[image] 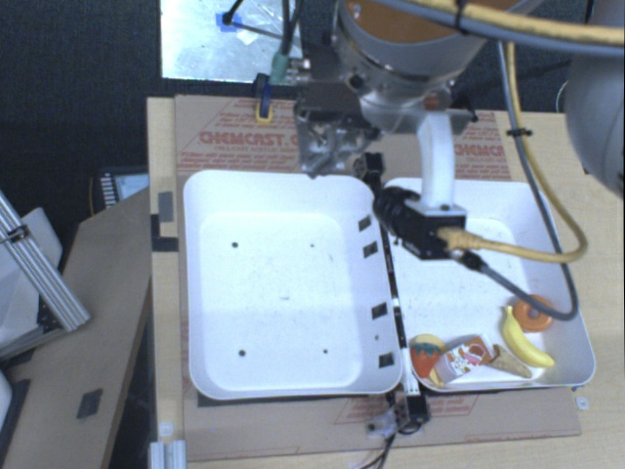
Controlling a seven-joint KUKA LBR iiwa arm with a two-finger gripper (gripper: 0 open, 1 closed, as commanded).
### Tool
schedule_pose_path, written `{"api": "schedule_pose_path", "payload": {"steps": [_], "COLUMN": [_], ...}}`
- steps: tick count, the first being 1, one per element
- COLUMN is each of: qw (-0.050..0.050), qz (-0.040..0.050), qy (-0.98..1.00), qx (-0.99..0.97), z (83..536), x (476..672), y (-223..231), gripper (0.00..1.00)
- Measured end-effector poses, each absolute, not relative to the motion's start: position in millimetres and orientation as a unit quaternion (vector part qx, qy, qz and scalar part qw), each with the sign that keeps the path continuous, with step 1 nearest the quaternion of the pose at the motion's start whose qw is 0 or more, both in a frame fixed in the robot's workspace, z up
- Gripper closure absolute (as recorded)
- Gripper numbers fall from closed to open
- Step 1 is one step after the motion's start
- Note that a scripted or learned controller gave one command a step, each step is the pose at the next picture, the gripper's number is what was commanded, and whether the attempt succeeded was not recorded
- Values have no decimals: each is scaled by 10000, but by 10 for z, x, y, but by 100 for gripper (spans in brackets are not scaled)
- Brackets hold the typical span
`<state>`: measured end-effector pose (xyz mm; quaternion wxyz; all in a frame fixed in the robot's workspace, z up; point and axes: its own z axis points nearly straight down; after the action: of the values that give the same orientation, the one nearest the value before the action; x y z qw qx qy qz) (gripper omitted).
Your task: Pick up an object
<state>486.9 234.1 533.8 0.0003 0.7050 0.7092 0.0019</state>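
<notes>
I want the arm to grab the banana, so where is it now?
The banana lies near the right bin's front right corner, beside an orange toy.

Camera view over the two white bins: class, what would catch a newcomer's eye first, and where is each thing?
The big grey arm with its orange band fills the top, reaching down over the bench, with a yellow cable looping across the right bin. Next come the bright toys in that bin's near corner: a banana, a small orange piece and a red-and-white packet.
</notes>
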Motion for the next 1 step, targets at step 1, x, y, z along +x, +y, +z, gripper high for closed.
{"api": "schedule_pose_path", "payload": {"steps": [1], "qw": [19], "qz": [7], "qy": [7036], "qx": [7106], "z": [5359], "x": [4872], "y": [1122], "gripper": [100]}}
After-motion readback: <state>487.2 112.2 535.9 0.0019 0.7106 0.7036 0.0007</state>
